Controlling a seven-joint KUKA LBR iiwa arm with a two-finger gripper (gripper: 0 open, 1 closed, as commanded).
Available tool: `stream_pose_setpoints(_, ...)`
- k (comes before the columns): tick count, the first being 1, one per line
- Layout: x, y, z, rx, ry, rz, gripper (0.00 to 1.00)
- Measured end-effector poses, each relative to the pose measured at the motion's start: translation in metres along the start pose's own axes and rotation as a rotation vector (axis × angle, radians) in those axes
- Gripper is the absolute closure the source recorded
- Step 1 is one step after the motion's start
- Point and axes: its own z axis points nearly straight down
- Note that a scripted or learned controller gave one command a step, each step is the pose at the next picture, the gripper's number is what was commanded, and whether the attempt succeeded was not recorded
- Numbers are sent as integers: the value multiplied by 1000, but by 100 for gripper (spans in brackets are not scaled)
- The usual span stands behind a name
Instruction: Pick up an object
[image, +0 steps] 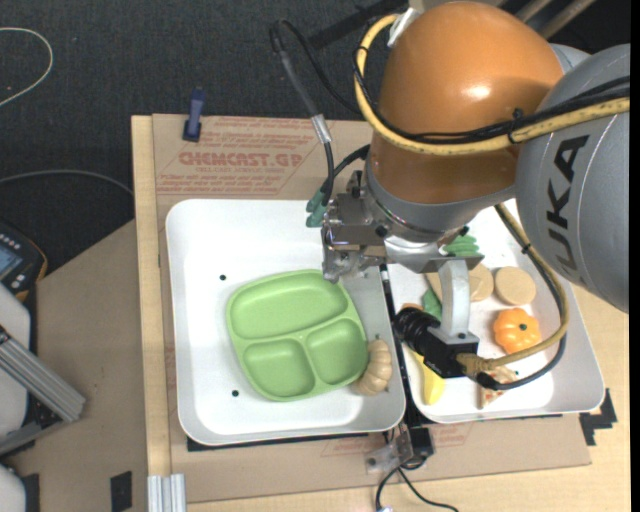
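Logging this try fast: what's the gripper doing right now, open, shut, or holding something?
Gripper: cannot be told. It hangs over the rim between the two bins, beside the green tray, with the arm's bulk covering its tips.

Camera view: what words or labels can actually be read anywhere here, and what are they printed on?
"CHEMCAST GP", red print on the brown board behind the bins; the smaller red lines around it are too blurred to read.
"KUKA", dark letters on the grey arm, only partly in view, running down its side.
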Motion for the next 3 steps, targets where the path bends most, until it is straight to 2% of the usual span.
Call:
stream_pose_setpoints(1,8,4,-54,0,-4,9,100)
stream_pose_setpoints(2,54,13,127,23,-12,9,100)
stream_pose_setpoints(3,52,16,107,7,-6,13,100)
